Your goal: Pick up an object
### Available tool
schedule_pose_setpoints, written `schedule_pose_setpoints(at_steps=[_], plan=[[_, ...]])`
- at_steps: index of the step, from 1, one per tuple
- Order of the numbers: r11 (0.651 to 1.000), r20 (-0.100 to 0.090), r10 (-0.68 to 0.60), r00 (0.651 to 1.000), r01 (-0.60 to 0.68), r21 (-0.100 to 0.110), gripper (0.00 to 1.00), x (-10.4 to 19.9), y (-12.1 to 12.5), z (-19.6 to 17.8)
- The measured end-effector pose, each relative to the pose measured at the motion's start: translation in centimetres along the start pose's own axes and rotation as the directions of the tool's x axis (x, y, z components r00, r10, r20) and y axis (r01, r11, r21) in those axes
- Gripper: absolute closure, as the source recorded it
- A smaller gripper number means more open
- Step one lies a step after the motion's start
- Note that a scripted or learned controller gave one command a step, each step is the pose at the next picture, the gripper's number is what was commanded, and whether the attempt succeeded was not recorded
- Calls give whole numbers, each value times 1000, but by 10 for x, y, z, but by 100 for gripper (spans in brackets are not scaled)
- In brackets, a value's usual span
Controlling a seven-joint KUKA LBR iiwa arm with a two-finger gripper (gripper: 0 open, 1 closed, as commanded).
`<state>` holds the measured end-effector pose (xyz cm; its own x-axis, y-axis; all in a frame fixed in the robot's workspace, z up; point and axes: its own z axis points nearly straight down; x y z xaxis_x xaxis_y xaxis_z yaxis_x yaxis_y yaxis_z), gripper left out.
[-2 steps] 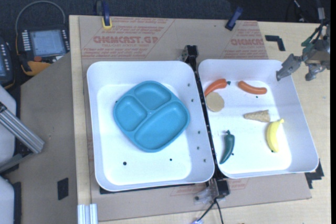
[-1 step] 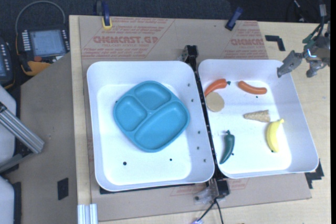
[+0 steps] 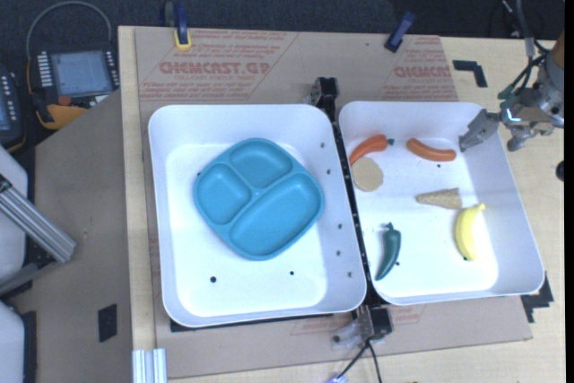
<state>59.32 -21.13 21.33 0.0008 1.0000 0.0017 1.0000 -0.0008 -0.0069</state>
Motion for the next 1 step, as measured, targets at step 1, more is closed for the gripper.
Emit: schedule_pose_setpoints(at_steps=[1], plan=[[1000, 0, 0, 1000, 0, -2, 0, -3, 5, 45]])
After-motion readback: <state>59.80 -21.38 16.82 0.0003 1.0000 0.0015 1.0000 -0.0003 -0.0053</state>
